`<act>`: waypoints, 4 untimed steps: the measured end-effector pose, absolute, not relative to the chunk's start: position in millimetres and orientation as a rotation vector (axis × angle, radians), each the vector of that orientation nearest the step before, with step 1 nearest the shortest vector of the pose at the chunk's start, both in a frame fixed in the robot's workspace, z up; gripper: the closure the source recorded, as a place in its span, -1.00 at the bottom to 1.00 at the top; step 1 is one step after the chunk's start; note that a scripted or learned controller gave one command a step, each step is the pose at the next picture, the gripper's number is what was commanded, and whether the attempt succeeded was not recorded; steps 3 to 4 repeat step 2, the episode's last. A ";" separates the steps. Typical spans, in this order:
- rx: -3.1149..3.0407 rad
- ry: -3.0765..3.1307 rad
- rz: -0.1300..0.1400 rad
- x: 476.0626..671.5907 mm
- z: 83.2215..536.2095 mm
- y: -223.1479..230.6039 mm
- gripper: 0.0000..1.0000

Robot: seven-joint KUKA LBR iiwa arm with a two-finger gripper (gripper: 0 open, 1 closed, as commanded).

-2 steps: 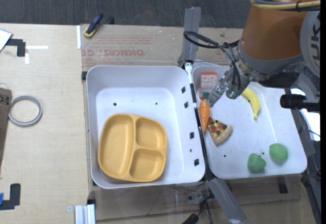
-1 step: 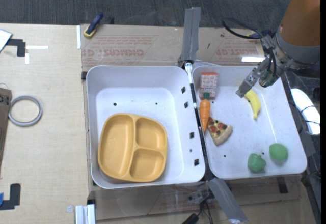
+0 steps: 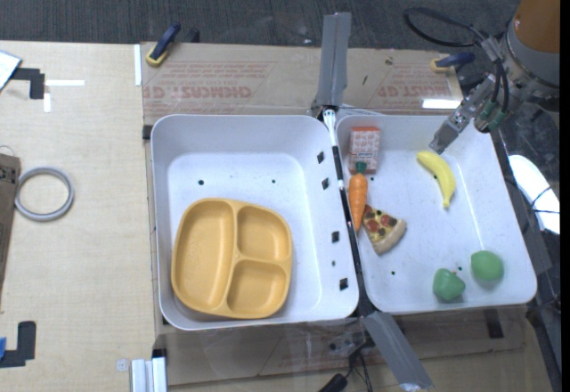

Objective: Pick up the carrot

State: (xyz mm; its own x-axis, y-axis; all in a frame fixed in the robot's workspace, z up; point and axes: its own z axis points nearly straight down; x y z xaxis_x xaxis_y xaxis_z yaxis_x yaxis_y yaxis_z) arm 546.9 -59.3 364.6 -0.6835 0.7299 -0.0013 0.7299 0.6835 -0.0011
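Grey metal jaws (image 3: 443, 135) hang at the upper right of the right bin (image 3: 512, 230), tip just above the stem end of the banana (image 3: 439, 175); whether they are spread or pressed together I cannot tell at this size. Nothing is seen between them.

Carrot (image 3: 357, 197): lies lengthwise against the left wall of the right bin, green top pointing up-frame, well apart from the jaws. Small red-and-white carton (image 3: 364, 146) sits just beyond its top. Pizza slice (image 3: 384, 229) lies just beside its lower right, near the tip. The divider between the bins runs close along its left side.

Count, right bin: one carrot, one banana, one carton, one pizza slice, two green round fruits (image 3: 449, 284) (image 3: 486, 266) near the lower right corner.

Left bin (image 3: 223, 136): one yellow three-compartment plate (image 3: 233, 257).

Desk (image 3: 80, 283), left of bins: one tape roll (image 3: 42, 193).
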 end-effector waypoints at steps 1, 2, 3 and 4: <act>0.742 3.053 -0.001 577.3 321.8 -135.1 1.00; 1.096 2.947 -0.002 550.8 253.5 -115.0 1.00; 1.096 2.947 -0.002 550.8 253.5 -115.0 1.00; 1.096 2.947 -0.002 550.8 253.5 -115.0 1.00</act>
